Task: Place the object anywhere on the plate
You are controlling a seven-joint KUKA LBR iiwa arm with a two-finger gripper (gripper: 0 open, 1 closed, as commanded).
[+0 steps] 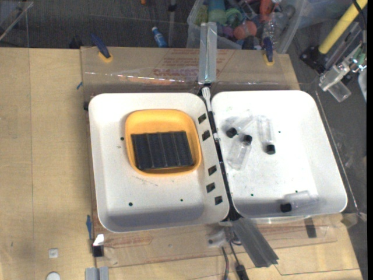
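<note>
The left bin (111, 203) is carrying the orange plate (135, 121), and the black ridged block (162, 150) is already lying flat on it. The gripper (345, 74) is hanging beyond the right bin (315, 185); I cannot tell how its jaws are standing. Another reach into the left bin is risking nudging the block off.

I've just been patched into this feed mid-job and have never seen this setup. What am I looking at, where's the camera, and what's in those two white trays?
You are seeing one fixed camera above a bench, looking down at a slant. Two shallow white bins sit side by side. The left bin holds an orange plate with a dark ribbed block lying on it. The right bin holds several small clear tubes with black caps, scattered near its middle, and another one near the front edge. At the far right edge, some yellow and metal hardware pokes in; I can't tell if it belongs to the arm. I see nothing being held.
</note>
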